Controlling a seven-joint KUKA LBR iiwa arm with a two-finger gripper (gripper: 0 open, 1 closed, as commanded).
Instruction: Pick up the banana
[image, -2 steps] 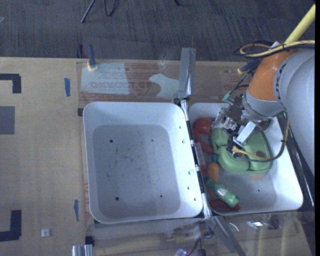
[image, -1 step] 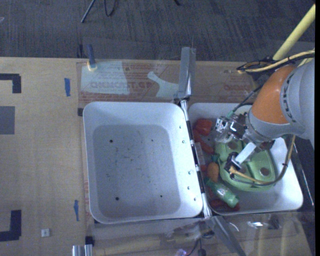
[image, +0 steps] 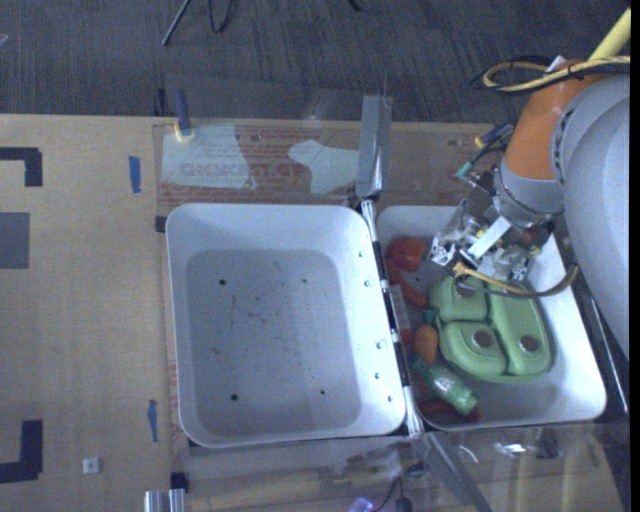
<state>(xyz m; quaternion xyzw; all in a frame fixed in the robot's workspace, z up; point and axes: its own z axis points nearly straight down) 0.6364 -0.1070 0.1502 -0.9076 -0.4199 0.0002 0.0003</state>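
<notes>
You are looking down on a pale wooden bench (image: 80, 330) that carries two shallow white bins side by side. The left bin (image: 180, 250) sits near the middle; the right bin (image: 585, 390) touches it at its 3 o'clock side. Blue tape strips (image: 134, 174) and black corner marks (image: 25, 165) lie toward 9 o'clock.
</notes>
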